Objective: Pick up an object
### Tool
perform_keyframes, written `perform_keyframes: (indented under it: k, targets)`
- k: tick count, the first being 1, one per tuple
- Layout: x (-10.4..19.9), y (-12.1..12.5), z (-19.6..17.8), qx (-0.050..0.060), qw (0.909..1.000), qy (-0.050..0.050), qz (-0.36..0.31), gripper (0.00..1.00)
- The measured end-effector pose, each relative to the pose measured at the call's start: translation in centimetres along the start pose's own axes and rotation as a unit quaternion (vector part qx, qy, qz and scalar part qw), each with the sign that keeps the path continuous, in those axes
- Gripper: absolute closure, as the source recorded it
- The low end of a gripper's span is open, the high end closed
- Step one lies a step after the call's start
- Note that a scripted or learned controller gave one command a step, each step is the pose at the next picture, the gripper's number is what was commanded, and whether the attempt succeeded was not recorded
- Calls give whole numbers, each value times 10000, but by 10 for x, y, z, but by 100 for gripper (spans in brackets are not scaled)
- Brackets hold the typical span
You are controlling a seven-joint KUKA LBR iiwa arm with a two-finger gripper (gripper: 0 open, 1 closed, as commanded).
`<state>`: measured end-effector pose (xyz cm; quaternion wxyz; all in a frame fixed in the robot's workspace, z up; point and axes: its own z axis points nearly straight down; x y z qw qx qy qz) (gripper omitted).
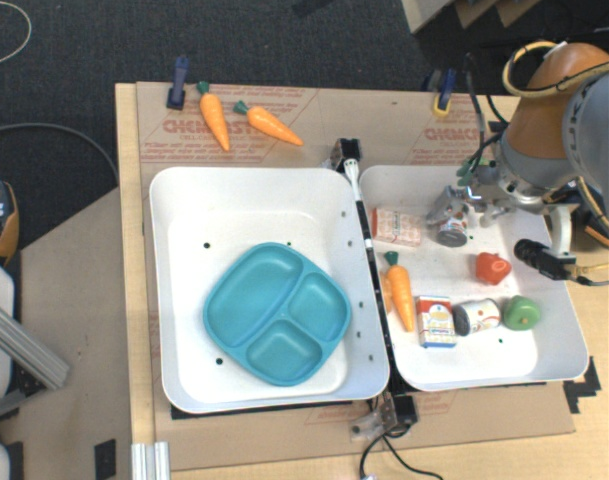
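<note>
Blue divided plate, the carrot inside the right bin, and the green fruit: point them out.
Blue divided plate [246, 305], camera view, left compartment floor.
Carrot [399, 296], camera view, mid-body.
Green fruit [524, 313], camera view, center.

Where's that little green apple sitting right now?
The green apple lies in the right-hand bin, near its right edge, just right of a small can and below the red pepper.

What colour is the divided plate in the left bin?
Teal blue plate, clearest in the camera view.
</note>
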<state>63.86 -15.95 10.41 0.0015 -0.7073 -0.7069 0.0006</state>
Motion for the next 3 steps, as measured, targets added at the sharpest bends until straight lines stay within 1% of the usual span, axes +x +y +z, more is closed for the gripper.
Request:
perform_keyframes:
  k: [1, 2, 3]
  targets:
    - [0, 2, -10, -22, 10000, -10, -6, 100]
    - [63, 31, -69, -61, 10000, -3, -40, 100]
    - [140, 28, -82, -32, 10000, 4, -42, 100]
